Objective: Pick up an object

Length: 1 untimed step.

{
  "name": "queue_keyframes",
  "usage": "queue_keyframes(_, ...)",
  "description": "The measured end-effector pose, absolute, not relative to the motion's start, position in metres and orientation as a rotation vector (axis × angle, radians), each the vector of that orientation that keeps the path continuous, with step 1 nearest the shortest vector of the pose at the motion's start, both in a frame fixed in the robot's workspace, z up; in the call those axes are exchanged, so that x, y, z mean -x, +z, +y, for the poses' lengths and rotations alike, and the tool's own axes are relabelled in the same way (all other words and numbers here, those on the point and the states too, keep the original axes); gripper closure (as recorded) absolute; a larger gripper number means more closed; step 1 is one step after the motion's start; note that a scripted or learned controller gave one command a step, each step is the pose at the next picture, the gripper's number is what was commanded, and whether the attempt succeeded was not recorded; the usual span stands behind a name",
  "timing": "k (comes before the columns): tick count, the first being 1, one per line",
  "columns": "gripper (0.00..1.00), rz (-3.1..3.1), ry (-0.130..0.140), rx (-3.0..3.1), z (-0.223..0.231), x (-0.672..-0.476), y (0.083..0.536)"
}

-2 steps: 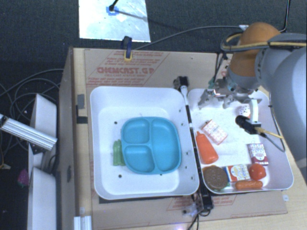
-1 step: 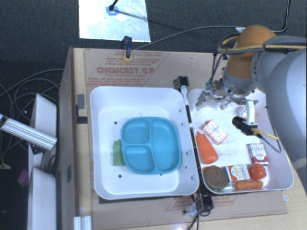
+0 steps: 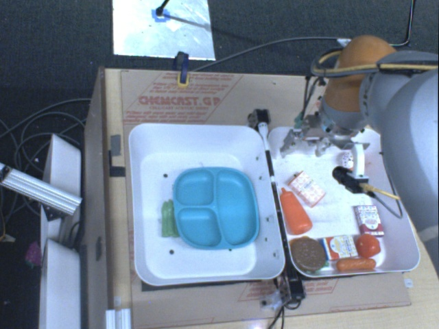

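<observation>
Gripper (image 3: 319, 144) hovers over the right bin's (image 3: 405, 242) far end, poised to choose; finger state indiscernible; orange bottle (image 3: 295, 212) lies nearer.

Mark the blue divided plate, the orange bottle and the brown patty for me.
blue divided plate (image 3: 216, 206), camera view, centre ridge between compartments.
orange bottle (image 3: 295, 213), camera view, middle of its body.
brown patty (image 3: 309, 253), camera view, centre of its top.
</observation>
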<state>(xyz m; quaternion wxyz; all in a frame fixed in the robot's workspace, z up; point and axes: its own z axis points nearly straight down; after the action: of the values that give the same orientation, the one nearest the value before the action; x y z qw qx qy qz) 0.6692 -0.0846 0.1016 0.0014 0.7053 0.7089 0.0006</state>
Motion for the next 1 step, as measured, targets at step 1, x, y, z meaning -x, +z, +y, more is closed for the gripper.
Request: queue_keyframes(1, 0.00, 2.222, 0.000, -2.219, -0.1004, -0.6687, 0.0844)
